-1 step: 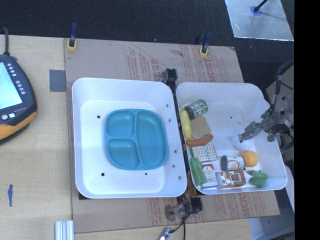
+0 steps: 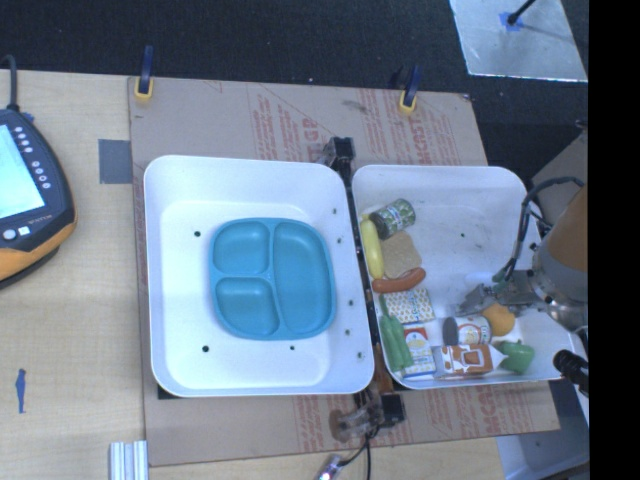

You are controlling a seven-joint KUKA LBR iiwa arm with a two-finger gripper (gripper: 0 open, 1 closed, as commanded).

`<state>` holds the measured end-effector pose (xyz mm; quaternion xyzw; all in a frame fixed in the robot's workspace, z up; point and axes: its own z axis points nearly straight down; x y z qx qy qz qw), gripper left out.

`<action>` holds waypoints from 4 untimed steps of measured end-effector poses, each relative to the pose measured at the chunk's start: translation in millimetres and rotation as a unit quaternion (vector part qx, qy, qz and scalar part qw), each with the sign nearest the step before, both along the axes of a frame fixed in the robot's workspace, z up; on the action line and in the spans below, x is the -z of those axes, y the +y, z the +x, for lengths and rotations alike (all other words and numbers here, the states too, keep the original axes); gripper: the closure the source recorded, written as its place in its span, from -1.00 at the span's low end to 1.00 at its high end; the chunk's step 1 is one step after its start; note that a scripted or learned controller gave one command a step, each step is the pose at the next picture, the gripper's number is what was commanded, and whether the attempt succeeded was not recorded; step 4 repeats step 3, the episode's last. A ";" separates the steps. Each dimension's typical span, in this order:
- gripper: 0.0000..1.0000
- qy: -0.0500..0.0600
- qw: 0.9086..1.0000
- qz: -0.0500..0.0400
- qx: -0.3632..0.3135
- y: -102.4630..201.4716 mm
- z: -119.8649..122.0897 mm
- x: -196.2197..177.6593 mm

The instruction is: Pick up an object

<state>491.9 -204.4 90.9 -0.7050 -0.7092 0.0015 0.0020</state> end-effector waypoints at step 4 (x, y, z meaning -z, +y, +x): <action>1.00 -0.001 1.000 0.001 0.001 122.1 48.2 -164.0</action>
